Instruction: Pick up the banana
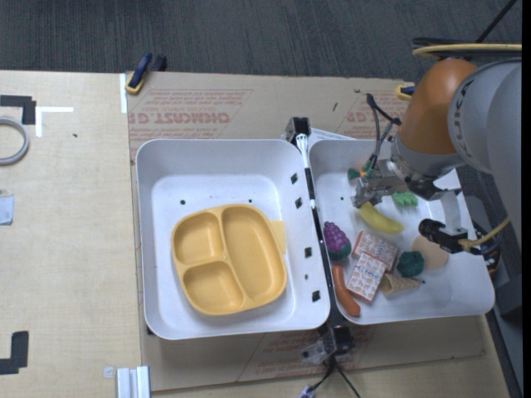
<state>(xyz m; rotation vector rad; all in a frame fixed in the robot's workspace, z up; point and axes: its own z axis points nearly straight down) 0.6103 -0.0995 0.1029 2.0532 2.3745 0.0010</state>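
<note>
The banana (381, 219) is small and yellow. It lies slanted in the middle of the right bin (465, 301). My gripper (368, 192) hangs at the banana's upper left end, close above it or touching it; I cannot tell which. The grey arm with its orange band (436, 106) comes in from the upper right and hides the bin's far right corner. No object shows as lifted.
Around the banana lie a green piece (405, 198), purple grapes (335, 238), two red-and-white packets (371, 263), an orange carrot (348, 293), a dark teal item (410, 263) and a tan piece (431, 252). The left bin (158, 222) holds a yellow divided plate (228, 259).
</note>
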